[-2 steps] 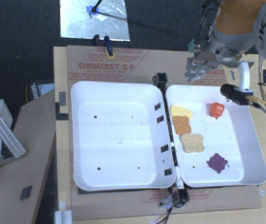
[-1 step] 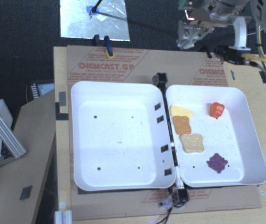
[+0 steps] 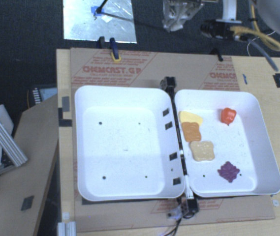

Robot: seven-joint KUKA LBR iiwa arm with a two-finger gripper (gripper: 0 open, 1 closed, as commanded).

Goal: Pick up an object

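Claw [image 3: 179,14] hangs high past the surface's far edge, well clear of both bins; can't tell its state. Right bin [image 3: 263,132] holds the candidates: red pepper toy [image 3: 228,115] near the far right corner looks light, rigid, chunky. Best grip: across its middle. Flat yellow piece [image 3: 191,117] by the divider looks harder.

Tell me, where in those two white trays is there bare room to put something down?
The left tray has open floor wall to wall. In the right tray, toys crowd the left side: yellow piece, orange piece, tan piece, purple piece. Room remains right of the red toy.
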